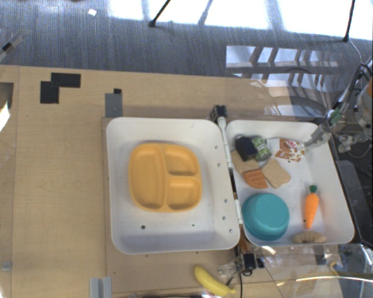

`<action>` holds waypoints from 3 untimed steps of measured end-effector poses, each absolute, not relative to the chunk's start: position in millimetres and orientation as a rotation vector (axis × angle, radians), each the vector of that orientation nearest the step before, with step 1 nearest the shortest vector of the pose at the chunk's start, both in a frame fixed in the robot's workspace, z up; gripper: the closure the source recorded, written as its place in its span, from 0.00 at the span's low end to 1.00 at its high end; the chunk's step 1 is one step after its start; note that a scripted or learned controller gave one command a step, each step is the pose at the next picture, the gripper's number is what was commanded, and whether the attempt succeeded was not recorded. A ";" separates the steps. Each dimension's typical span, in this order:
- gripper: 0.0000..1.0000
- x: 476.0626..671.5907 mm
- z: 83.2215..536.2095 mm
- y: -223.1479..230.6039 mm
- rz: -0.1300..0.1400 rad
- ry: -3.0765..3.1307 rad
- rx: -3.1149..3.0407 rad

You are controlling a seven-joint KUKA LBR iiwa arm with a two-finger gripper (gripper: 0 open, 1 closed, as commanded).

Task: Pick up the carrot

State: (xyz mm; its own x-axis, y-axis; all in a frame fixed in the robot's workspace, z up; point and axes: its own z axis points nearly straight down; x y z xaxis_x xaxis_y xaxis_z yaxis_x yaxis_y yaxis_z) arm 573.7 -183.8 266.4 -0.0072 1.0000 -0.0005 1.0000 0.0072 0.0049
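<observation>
Banana on bench at near edge | carrot in right bin, right of teal bowl, leaf end up | gripper at bin's far right corner, finger state unclear | yellow plate in left bin

Bright, even daylight — window glare on the floor, mild softness.

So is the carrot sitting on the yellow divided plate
No, the carrot lies in the right bin beside the teal bowl, while the yellow plate is in the left bin.
</observation>
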 end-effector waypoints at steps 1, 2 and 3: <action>0.00 549.7 95.6 -202.8 0.006 2.259 2.186; 0.00 509.7 88.7 -203.3 0.012 2.326 2.103; 0.00 492.2 89.2 -156.0 0.009 2.538 1.833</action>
